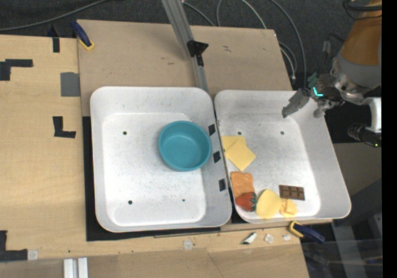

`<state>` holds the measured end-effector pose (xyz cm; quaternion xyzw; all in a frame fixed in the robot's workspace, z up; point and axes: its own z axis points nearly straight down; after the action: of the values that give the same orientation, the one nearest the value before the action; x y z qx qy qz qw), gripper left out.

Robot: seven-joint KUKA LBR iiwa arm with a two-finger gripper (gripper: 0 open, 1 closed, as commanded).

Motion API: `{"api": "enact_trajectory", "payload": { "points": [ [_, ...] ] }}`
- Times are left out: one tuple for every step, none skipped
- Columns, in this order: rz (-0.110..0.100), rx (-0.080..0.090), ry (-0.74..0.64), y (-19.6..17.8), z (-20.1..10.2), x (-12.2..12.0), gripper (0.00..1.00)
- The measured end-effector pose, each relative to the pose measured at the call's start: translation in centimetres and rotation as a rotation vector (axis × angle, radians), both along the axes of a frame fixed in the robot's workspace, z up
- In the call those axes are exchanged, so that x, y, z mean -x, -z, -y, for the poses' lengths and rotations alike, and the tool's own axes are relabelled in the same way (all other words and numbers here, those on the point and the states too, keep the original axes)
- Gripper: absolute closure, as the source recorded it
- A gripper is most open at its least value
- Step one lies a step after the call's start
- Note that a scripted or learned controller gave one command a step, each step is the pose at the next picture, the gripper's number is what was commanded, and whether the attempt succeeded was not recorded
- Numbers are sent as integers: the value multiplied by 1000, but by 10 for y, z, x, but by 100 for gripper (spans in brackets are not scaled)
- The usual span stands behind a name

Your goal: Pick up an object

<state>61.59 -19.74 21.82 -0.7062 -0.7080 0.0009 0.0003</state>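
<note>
Camera view gives you both white bins side by side on the tan counter (37, 165), seen from above at a slant. Your arm (363, 47) comes in at the right edge of the frame, orange band above a grey wrist, and its claw (305, 104) sits over the upper right rim of the right bin (322, 159). You can see one dark finger (293, 105) slanting down and left toward the bin floor and a second, paler one just right of it, with a gap between them, so the claw stands apart and nothing lies between the fingers.

Look to the left bin (111, 165): a teal bowl (183, 145) stands upright right of its middle, close to the wall it shares with the other bin.

In the right bin the pickable things crowd the lower left. You have two pale yellow cheese-like slices (238, 151) overlapping near the left wall. Below them lies an orange block (242, 181), and touching its lower edge a small red piece (245, 201). Just right of that sits a rounded yellow lump (268, 203), with a smaller yellow bit (288, 208) beside it. A brown chocolate-like bar (291, 193) lies flat just above that smaller bit.

All of these sit well apart from the claw. A grey pole (177, 10) runs down from the top of the frame to the join between the bins.
</note>
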Motion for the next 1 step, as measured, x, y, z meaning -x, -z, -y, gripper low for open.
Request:
{"api": "enact_trajectory", "payload": {
  "points": [
    [-4, -1, 1, 44, -2, 4, 0]
  ]
}}
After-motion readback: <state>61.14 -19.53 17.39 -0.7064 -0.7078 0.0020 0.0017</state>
